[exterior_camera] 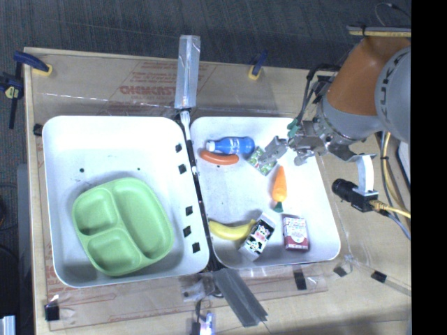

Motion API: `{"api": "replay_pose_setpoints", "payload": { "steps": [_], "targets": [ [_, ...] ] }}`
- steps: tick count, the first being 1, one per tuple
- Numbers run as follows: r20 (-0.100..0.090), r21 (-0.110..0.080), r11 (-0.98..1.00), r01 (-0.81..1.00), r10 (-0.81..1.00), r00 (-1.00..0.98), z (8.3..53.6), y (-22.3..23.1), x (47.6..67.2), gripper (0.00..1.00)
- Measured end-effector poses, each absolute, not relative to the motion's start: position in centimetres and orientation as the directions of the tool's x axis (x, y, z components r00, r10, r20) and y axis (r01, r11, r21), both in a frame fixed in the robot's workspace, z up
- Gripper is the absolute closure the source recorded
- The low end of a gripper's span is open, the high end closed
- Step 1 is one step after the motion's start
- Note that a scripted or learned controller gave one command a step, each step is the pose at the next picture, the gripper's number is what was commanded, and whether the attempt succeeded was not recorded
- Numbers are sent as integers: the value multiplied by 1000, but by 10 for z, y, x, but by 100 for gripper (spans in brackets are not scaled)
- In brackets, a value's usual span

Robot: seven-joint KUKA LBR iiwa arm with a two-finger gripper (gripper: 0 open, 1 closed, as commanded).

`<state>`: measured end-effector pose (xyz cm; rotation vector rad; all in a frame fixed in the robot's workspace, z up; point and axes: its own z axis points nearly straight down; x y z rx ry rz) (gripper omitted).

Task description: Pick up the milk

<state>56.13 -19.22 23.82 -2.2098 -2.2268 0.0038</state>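
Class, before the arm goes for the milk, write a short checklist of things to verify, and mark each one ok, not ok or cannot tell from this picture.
1. Milk carton in the right bin: ok.
2. Carton top free from above: ok.
3. Room around the carton: not ok, banana touches it, red carton close beside.
4. Gripper over the carton: not ok, it is at the bin's far side near a green packet.
5. Gripper free of any load: cannot tell.
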Motion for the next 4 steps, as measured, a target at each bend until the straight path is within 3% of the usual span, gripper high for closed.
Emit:
{"api": "replay_pose_setpoints", "payload": {
  "steps": [1,2,3,4],
  "targets": [
    [2,-4,-19,1000,1000,19,91,-168,509,0],
    [0,-2,-224,975,975,224,130,-201,477,0],
    [0,0,-30,1000,1000,30,174,-149,477,0],
    [2,10,230,973,973,-230,98,-158,481,0]
  ]
}}
